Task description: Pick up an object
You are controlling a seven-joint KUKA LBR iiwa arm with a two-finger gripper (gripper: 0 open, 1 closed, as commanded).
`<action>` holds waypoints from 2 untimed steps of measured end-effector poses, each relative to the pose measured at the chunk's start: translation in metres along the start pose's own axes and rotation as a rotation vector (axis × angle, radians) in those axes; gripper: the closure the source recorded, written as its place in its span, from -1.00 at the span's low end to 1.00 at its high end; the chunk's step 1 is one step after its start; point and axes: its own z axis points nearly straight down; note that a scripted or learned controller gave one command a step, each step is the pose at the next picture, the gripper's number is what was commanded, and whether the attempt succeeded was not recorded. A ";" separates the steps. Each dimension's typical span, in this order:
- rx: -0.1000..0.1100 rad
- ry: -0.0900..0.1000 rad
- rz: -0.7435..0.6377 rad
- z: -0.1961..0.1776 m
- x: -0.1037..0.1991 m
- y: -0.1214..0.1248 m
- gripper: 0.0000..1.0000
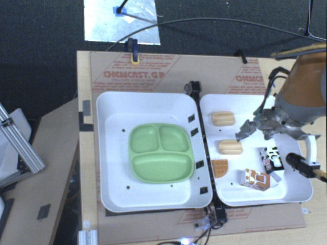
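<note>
The right bin [291, 195] holds several small items. Two tan bread-roll shapes lie at its left, one [223, 118] behind the other [230, 147]. A brown waffle-like piece [219, 168] rests against the bin's left wall. A brown and white box [256, 179] sits near the front, with a black and white patterned item [271, 158] just behind it to the right. My gripper [257, 131] hangs over the middle of this bin, right of the rolls, open with nothing between its fingers.
The left bin [110, 152] holds a green divided plate [161, 152]. A black divider [200, 137] runs between the two bins. The grey and orange arm [305, 93] covers the right bin's far right corner. A cable [204, 20] arcs behind the bench.
</note>
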 end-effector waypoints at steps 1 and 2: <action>-0.013 -0.001 -0.003 -0.007 0.000 0.003 -1.00; -0.009 -0.001 0.000 0.055 -0.004 0.003 -1.00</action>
